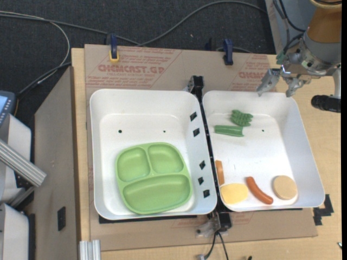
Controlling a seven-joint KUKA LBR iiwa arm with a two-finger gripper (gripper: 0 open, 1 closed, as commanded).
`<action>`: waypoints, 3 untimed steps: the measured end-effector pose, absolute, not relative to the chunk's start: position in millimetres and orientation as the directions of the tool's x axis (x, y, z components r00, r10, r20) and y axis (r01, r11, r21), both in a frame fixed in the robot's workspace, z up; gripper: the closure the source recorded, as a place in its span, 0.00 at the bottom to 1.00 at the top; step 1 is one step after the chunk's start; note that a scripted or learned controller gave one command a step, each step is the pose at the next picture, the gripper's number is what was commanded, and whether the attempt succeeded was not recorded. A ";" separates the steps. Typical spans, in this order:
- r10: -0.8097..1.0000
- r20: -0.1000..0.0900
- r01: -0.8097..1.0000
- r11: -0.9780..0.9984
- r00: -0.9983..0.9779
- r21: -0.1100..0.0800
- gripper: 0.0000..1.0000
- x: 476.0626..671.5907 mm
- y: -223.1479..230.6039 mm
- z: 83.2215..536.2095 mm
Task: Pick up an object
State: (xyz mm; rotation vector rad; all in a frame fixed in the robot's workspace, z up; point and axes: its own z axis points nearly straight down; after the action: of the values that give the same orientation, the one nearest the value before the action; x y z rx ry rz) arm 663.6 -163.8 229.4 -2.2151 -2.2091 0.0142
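**Bench inventory — two bins, one arm**

Gripper (277, 85): above the far edge of the right bin (303, 145), near its far right corner; fingers (265, 84) spread apart, nothing between them. Grey arm with orange band (324, 20) entering from the upper right.

Right bin contents, all lying loose on the floor:
- green leafy piece (242, 117), far centre
- green bean pod (228, 130), just nearer than the leafy piece, close beside it
- small orange stick (219, 173), by the left wall
- yellow round piece (234, 193), near left corner
- reddish sausage (259, 190), just right of the yellow piece
- tan round biscuit (284, 188), near right — well apart from the gripper

Left bin (103, 145): green divided plate (154, 176), three compartments, in the near half.

Cardboard sheet (162, 64) under both bins, clamped at the far edge by a yellow-handled clamp (113, 46) and a blue clamp (227, 52).
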 end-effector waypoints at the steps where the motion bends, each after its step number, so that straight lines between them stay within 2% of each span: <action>1: 1.000 0.000 1.000 0.000 0.000 -0.001 0.00 666.2 -163.3 239.1; 2: 1.000 0.001 1.000 0.000 0.000 -0.006 0.00 657.6 -160.4 192.6; 3: 1.000 0.001 1.000 0.002 -0.002 -0.005 0.00 661.6 -158.3 149.9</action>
State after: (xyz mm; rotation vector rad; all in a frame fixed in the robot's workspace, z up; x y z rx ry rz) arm 661.6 -158.3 149.9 -2.2168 -2.2202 0.0041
